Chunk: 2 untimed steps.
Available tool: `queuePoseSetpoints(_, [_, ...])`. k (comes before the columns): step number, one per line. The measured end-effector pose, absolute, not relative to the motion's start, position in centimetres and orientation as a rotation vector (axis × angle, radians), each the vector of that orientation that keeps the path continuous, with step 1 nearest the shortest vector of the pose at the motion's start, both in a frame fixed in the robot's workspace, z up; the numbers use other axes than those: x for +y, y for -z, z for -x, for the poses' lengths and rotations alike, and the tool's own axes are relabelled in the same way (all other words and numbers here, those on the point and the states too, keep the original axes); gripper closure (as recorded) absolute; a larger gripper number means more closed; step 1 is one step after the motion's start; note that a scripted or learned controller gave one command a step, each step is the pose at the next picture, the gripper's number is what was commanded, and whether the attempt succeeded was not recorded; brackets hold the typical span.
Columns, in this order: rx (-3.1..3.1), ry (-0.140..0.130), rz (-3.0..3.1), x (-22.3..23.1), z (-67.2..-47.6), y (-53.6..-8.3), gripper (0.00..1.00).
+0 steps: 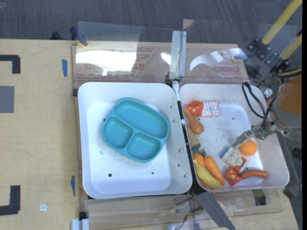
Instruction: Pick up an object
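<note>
An orange ball [248, 148] sits in the right bin [230, 113], toward its right side, and the gripper [250, 137] hangs just above and left of it, close enough that touching or not cannot be told. Whether the gripper is spread or clenched cannot be told either; nothing is seen held in it. Just left of the ball lies a small juice carton [231, 155], tilted, and below them a red sausage [254, 174] lies beside a red strawberry-like piece [231, 176] near the bin's front wall. Toward the bin's front left corner a carrot [212, 168] rests against a yellow banana [205, 174]. Along the left wall lies a brown potato-like piece [196, 125], with a red tomato [194, 108] and a pink-and-white packet [209, 109] near the back.

The left bin [96, 99] holds a teal divided plate [136, 129] with three compartments, set at a slant near the middle.

Both bins sit on a light wooden table [38, 138] with black markings and strips of blue tape. Clear plastic panels [120, 56] stand behind the bins, and grey carpet [144, 4] lies beyond.

The arm [288, 99] enters from the right, its orange band over the right bin's edge, black cables looping beside it, the wrist angled down and leftward into the bin.
</note>
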<state>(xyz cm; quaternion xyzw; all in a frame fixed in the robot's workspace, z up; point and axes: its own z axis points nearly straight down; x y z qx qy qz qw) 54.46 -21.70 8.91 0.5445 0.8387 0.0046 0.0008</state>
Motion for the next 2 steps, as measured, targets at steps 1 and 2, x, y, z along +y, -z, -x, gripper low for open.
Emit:
queuePoseSetpoints(1, [2.621,-0.011,-1.701,-22.0,-54.8,-10.2,1.0])
queuePoseSetpoints(2, [2.83,-0.001,-1.339,-22.3,-59.7,-8.9,1.0])
